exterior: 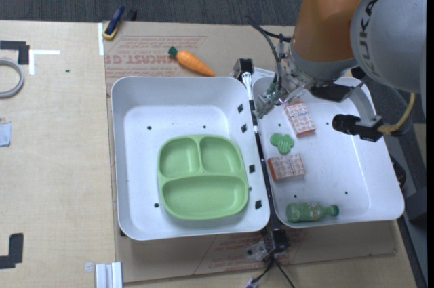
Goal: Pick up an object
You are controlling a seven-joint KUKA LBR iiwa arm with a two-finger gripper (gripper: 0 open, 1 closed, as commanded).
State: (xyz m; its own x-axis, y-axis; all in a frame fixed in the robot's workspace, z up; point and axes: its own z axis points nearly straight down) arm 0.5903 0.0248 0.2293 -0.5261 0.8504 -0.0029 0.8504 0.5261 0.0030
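My claw [271, 95] at right bin [366, 205] 11 o'clock, grip state unreadable | nearest: small patterned box [300, 119] | looks light, stiff; pinch its long sides

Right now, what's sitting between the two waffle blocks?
A small green toy lies between the upper block and the lower block, in the camera view.

Bins [135, 212]: white plastic, smooth, slightly glossy; divided plate [202, 178]: matt green plastic. Bench [54, 178]: matt brown cardboard-like sheet.
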